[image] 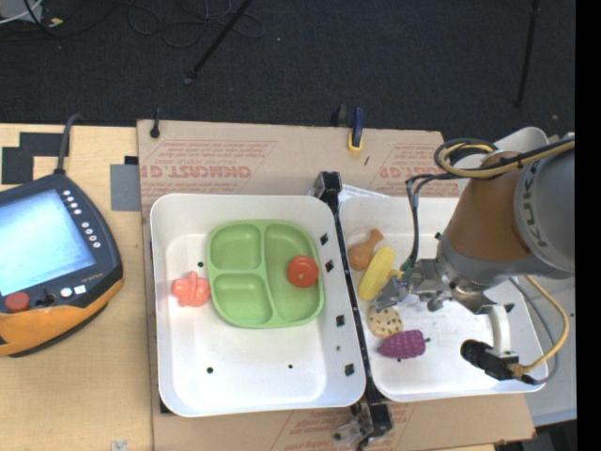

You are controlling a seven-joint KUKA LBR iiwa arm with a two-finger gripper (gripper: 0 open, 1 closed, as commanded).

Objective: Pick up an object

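Fingers (392, 292) state unclear, touching yellow corn (377, 272), cardboard (225, 163) printed "CHEMCRAFT" upside down, partly legible

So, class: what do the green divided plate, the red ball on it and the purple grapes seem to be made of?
Green divided plate: probably moulded plastic, smooth with a soft sheen and rounded compartment walls. Red ball: likely plastic or rubber, one even colour with a small highlight. Purple grapes: looks like toy plastic, bumpy surface, uniform colour; the material is uncertain.
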